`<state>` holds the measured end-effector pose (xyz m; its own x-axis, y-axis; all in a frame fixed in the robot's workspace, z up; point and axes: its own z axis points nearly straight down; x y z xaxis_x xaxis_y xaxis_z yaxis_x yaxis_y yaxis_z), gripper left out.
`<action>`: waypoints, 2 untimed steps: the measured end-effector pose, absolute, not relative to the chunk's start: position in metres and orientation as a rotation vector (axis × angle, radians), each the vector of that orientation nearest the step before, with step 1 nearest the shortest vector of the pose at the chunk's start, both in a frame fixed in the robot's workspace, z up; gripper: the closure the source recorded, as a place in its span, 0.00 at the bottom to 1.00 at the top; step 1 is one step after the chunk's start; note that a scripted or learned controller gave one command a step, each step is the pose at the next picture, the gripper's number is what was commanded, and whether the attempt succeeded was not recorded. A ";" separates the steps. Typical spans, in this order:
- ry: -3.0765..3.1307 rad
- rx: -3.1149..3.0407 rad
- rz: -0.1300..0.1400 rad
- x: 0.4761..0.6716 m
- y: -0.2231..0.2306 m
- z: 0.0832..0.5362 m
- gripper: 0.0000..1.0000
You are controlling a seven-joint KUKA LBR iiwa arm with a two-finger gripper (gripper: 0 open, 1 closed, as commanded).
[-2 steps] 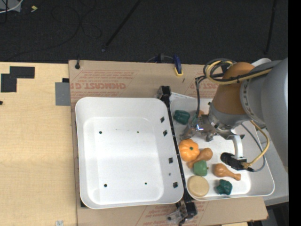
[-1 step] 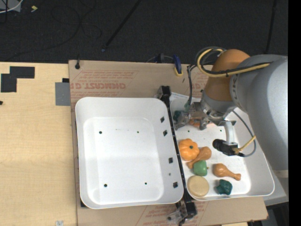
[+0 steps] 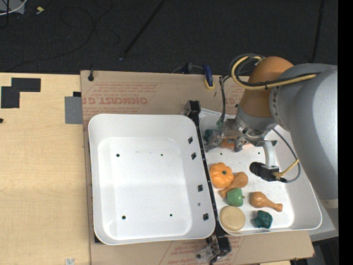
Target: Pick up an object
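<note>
The right bin [image 3: 300, 200] holds several toy foods. An orange pumpkin [image 3: 221, 175] lies next to a tan piece [image 3: 240, 180]. In front of them are a green piece [image 3: 235, 197], a cream disc [image 3: 232, 218], an orange-brown drumstick [image 3: 264, 201] and a dark teal piece [image 3: 263, 220]. My gripper [image 3: 228, 138] is low at the bin's far left corner, under the orange wrist band [image 3: 265, 76]. A small orange thing [image 3: 228, 144] and a teal thing [image 3: 209, 134] show right at the gripper; whether either is gripped is hidden.
The left bin [image 3: 110, 131] stands beside the right one, with a black divider rail [image 3: 201, 170] between them. A black cable fitting [image 3: 263, 171] hangs off the wrist over the right bin. The grey arm [image 3: 314, 126] covers the bin's far right.
</note>
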<state>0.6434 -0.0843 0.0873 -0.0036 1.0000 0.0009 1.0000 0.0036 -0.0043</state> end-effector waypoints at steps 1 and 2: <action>-2.220 -2.219 0.005 0.643 -0.082 0.087 0.00; -2.219 -2.223 0.004 0.643 -0.124 0.087 0.00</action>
